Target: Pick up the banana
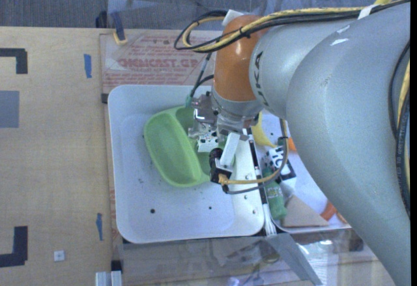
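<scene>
A yellow strip of the banana [262,135] shows under the arm, at the divider between the two bins; the rest of it is hidden by the wrist. My gripper [201,130] hangs low over the left bin [130,206], right at the right-hand rim of a light green bowl [171,149]. The gripper sits to the left of the banana, apart from it. The orange band and grey wrist cover much of what lies beneath them.
In the right bin, below the arm, lie a green object [277,204], a tan flat piece [303,213], a black-and-white patterned item [277,161] and small orange bits [329,212]. The big grey arm spans the right side.
</scene>
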